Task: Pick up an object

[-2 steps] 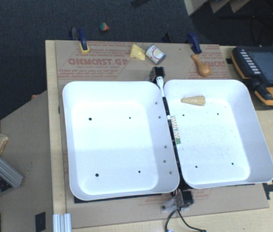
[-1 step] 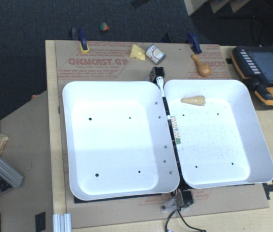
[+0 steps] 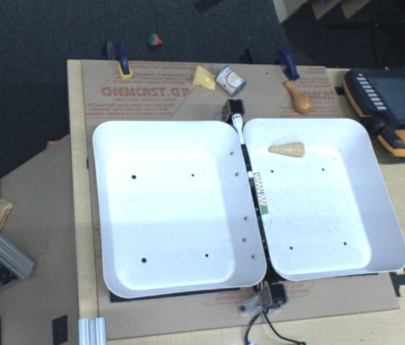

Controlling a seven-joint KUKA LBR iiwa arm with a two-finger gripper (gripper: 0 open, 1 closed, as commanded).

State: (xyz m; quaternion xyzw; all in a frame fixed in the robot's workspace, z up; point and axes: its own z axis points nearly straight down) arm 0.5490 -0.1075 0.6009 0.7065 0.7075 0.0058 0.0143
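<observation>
A small tan, cone-shaped object (image 3: 287, 149) lies near the far edge of the right white bin (image 3: 375, 192), slightly left of the bin's middle. The left white bin (image 3: 116, 214) sits beside it, and the two bins meet along a dark seam.
On the brown board beyond the bins lie a yellow wedge (image 3: 204, 78), a small white and grey box (image 3: 230, 80) and an orange pear-shaped piece (image 3: 300, 100). Blue clamps (image 3: 123, 58) hold the board's far edge. A black and orange pendant (image 3: 393, 106) rests at the right.
</observation>
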